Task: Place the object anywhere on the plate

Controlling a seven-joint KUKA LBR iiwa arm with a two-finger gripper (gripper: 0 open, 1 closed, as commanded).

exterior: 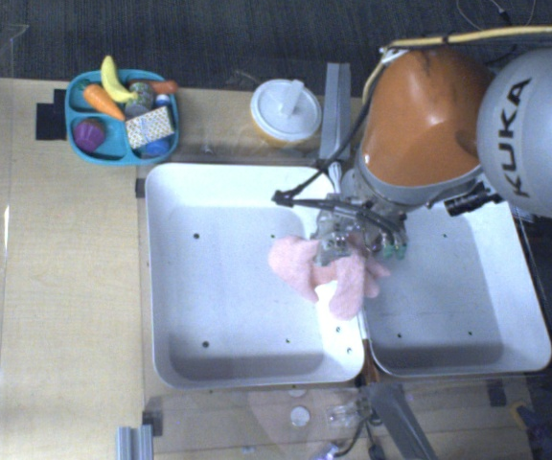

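A pink soft cloth-like object (319, 274) hangs over the rim between the two white bins, spreading left and downward. My gripper (336, 247) is directly above it, and its fingers are shut on the object's top edge. The grey arm with its orange band reaches in from the right and hides the space behind the gripper. The plate (77, 142) is a blue divided tray on the bench at the far left, beyond the left bin's back corner. It holds a toy banana (114, 80), a carrot (103, 102) and several other small toys.
The left bin (209, 286) lies between the gripper and the plate. The right bin (458, 305) sits under the arm. A white lidded cup (286, 111) stands behind the left bin. Bare wooden bench extends to the left.
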